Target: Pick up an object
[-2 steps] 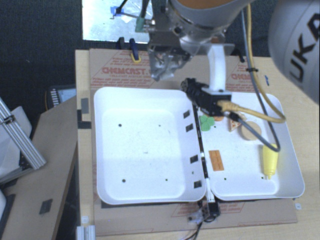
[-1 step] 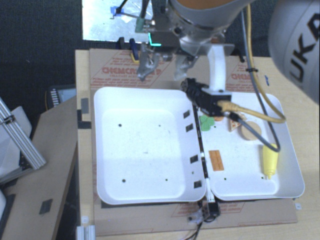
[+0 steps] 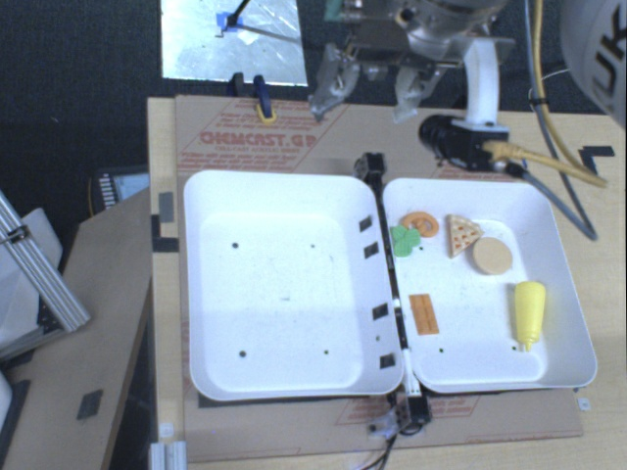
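My gripper (image 3: 364,94) hangs high above the far edge of the bench, over the seam between the two bins, open with nothing between its fingers. In the right bin (image 3: 563,292) lie a yellow mustard bottle (image 3: 529,311), a tan round disc (image 3: 492,256), a toast-like wedge (image 3: 462,233), an orange pretzel-like round (image 3: 420,223), a green leafy piece (image 3: 404,239) and an orange flat block (image 3: 423,313). All of them sit well below and nearer than the gripper.
The left bin (image 3: 279,282) lies beside the right one, joined by a black clip strip (image 3: 387,282). A shiny metal sheet (image 3: 233,25) lies at the back left. A yellow cable (image 3: 549,164) crosses the right bin's far rim.
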`<state>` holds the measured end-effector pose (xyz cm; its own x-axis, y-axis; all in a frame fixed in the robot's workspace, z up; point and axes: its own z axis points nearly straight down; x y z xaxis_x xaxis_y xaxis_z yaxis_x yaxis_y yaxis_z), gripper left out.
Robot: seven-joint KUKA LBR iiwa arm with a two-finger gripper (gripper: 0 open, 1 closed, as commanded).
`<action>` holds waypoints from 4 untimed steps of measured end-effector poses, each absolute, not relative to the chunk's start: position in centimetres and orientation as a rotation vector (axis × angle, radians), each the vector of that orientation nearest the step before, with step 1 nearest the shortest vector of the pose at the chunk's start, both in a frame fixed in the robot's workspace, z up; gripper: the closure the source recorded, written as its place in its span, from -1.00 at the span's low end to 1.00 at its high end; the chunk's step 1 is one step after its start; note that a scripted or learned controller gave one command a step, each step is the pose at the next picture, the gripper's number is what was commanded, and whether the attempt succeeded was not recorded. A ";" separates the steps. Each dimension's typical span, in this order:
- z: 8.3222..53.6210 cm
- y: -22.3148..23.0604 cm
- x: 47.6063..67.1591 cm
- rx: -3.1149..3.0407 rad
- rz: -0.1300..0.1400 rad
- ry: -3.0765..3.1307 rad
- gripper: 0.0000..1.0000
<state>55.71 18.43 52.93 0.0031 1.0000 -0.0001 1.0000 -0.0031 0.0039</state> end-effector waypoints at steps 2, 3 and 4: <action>42.4 23.4 65.3 2.222 -0.009 2.224 -1.00; 44.1 23.5 65.3 2.216 0.006 2.226 1.00; 54.1 19.2 57.9 2.220 0.011 2.219 1.00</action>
